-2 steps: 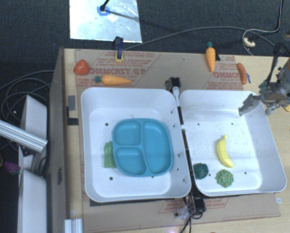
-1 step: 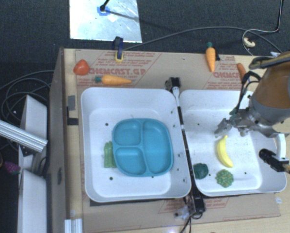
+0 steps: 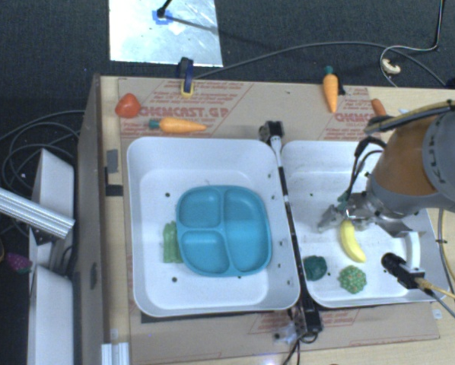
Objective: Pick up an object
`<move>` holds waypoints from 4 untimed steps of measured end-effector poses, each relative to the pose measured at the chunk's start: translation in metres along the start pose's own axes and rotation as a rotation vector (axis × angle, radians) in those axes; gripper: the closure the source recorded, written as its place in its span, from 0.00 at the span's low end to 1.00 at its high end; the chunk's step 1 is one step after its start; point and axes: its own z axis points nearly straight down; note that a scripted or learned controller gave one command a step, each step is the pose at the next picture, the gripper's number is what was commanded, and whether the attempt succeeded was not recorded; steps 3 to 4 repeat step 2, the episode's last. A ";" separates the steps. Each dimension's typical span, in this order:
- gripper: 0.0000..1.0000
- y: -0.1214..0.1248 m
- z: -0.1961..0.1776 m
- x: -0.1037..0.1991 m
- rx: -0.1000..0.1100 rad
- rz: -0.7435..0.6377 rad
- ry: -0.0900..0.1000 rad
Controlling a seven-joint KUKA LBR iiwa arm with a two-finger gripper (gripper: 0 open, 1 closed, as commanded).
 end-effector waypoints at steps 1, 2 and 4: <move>1.00 0.001 -0.010 0.000 -0.002 -0.001 0.000; 1.00 0.031 -0.101 0.101 -0.002 -0.003 0.002; 1.00 0.031 -0.101 0.101 -0.002 -0.003 0.002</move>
